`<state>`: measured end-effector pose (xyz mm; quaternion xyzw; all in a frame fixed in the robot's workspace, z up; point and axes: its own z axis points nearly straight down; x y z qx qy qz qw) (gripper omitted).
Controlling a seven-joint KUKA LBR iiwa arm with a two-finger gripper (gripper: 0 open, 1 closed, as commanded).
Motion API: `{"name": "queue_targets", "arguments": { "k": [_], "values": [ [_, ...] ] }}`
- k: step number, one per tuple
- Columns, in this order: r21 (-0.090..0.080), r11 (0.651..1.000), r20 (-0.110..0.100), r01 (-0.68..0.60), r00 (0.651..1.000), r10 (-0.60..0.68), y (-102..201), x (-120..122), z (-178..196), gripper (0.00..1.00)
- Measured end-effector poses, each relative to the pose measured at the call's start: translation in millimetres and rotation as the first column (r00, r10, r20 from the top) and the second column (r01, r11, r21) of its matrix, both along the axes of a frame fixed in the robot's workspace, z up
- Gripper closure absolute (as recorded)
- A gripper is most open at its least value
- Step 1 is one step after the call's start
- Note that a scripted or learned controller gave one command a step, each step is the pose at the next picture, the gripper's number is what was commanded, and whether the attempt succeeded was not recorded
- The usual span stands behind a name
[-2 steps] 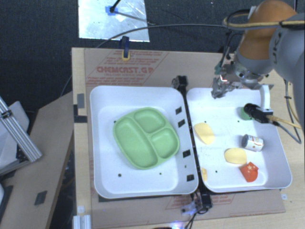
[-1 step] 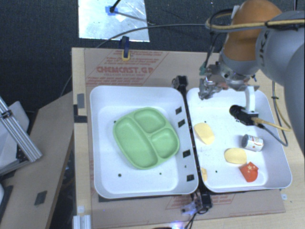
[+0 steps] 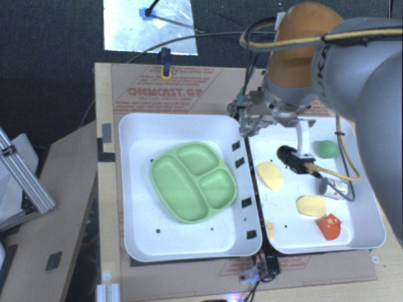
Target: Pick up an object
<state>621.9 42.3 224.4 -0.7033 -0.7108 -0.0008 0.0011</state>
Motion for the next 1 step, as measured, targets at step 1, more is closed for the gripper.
{"name": "queue_targets", "arguments": {
  "k": [1],
  "values": [
    [-0.001, 1.000, 0.000, 0.001, 1.000, -0.001, 46.8, -20.6, 10.7, 1.00]
  ]
}}
